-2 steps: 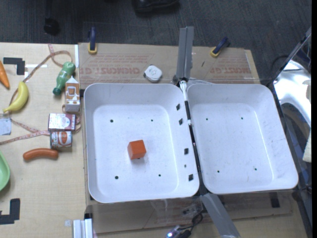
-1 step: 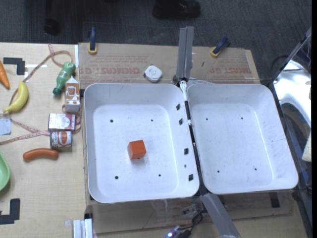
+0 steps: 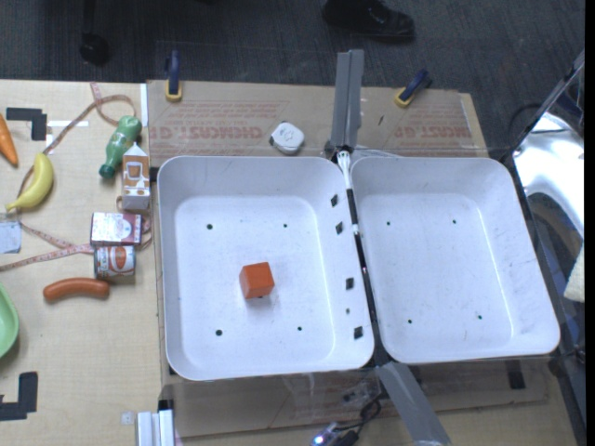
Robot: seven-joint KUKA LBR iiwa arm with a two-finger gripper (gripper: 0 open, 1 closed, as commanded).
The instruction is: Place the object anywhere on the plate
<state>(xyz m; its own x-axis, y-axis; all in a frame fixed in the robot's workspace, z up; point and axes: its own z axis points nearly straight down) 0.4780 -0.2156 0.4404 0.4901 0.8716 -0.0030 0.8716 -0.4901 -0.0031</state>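
Note:
A small orange-red cube (image 3: 257, 280) rests on the floor of the left white bin (image 3: 186, 249), a little below the bin's middle. Nothing touches it. Part of the grey arm (image 3: 548, 170) curves along the right edge of the camera view, beside the right white bin (image 3: 502, 249). A green curved rim, possibly a plate (image 3: 6, 321), pokes in at the far left edge of the bench, outside both bins.
On the bench left of the bins lie a banana (image 3: 33, 182), a green bottle (image 3: 121, 143), a small carton (image 3: 136, 177), a can (image 3: 115, 261), a sausage (image 3: 76, 290) and a carrot (image 3: 7, 141). A white tape measure (image 3: 287, 137) sits behind the bins.

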